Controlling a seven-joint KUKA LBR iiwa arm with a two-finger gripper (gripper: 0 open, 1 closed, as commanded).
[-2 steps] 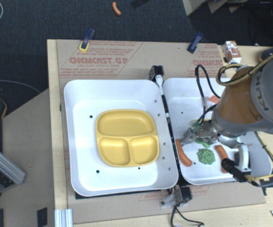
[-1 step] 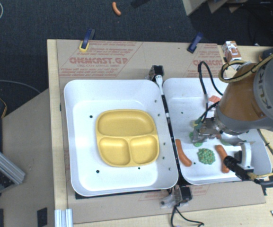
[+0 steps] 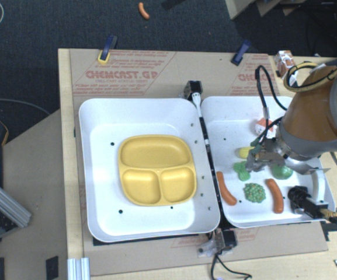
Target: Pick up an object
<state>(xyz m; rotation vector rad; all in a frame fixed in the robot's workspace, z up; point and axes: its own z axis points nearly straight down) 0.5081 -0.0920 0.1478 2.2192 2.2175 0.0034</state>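
**Gripper low in right bin, among toy food**

Two white bins are seen: left bin (image 3: 92,156) w/ one yellow divided plate (image 3: 156,169); right bin (image 3: 232,112) w/ approx. seven food items. Rel. to the broccoli (image 3: 254,192): two sausages are counted, one left (image 3: 226,189), one right (image 3: 275,195); two green pieces above (image 3: 241,170) (image 3: 283,170); one yellow piece (image 3: 245,153) farther up. The gripper (image 3: 260,154) is positioned just above-left of the broccoli; finger state cannot be told, nothing is seen held.

Toy foods (image 3: 254,192) scattered in right bin (image 3: 232,111)
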